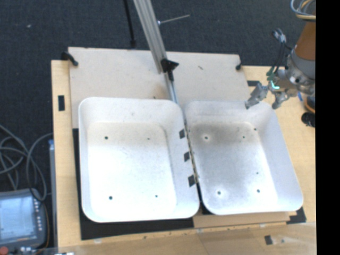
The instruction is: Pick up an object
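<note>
My gripper (266, 99) hangs over the far right corner of the right bin (276, 158), at the end of the grey arm with its orange band (306, 39). Its two fingers (256, 96) are spread apart, so it is open, and nothing sits between them. The right bin has a grey, scuffed floor. The left bin (95, 158) lies beside it, well away from the gripper.
A slanted aluminium pole (151, 28) rises from the back of the bench between the bins. Black clips (187, 156) join the bins along their shared edge. A control pendant (18, 222) and cables lie off the bench at lower left.
</note>
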You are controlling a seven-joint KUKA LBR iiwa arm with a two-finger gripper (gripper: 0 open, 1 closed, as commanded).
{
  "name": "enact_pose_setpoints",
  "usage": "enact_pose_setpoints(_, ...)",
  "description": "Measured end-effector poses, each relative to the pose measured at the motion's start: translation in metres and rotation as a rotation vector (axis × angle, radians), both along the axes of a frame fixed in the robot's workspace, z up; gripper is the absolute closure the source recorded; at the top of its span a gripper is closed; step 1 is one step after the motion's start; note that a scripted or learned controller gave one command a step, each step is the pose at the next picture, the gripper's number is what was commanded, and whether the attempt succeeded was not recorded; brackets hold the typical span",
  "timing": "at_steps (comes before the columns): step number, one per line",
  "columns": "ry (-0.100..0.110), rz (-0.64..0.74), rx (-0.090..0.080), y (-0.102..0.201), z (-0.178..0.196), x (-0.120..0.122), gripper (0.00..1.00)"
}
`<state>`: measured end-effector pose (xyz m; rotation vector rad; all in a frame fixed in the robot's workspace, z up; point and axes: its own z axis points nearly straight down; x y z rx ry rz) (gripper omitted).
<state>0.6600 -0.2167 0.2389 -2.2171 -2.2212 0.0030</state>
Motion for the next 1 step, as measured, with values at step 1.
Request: enact_pose_setpoints(1, -0.003, 0.002, -0.005, -0.0009, 0.0034, 0.0006, 0.0)
